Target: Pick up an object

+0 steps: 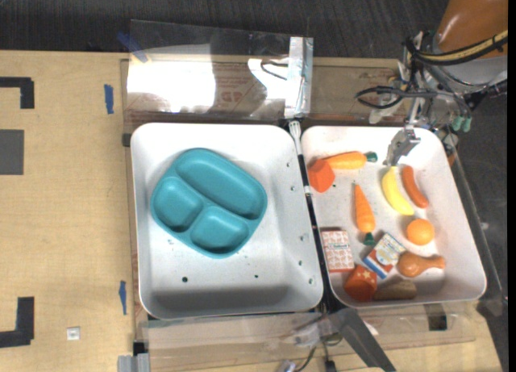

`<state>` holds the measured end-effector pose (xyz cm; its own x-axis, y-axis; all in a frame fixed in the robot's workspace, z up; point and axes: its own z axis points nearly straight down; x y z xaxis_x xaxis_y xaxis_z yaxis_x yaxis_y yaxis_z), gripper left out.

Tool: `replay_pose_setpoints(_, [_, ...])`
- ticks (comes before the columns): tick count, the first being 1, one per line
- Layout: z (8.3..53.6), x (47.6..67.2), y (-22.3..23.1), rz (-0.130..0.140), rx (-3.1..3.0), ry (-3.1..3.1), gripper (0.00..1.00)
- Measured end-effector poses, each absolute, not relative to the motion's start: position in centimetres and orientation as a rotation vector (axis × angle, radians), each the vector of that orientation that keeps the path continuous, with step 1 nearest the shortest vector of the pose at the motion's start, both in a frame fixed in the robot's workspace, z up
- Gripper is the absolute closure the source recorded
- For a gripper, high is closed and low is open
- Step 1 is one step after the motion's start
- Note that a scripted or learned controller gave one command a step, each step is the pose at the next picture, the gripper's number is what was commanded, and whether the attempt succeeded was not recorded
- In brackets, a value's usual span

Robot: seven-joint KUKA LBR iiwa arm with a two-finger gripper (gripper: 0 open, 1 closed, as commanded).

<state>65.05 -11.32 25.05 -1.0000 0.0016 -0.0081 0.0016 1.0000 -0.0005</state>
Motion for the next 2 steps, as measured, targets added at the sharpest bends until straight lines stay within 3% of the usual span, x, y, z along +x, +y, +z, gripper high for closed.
replay_pose_setpoints(1, [10.42,58.55,-12.07,-0.006,-0.099,3.118,0.00])
replay_pose_setpoints(2, [9.83,58.30,-11.62,-0.007,-0.022,3.120,0.00])
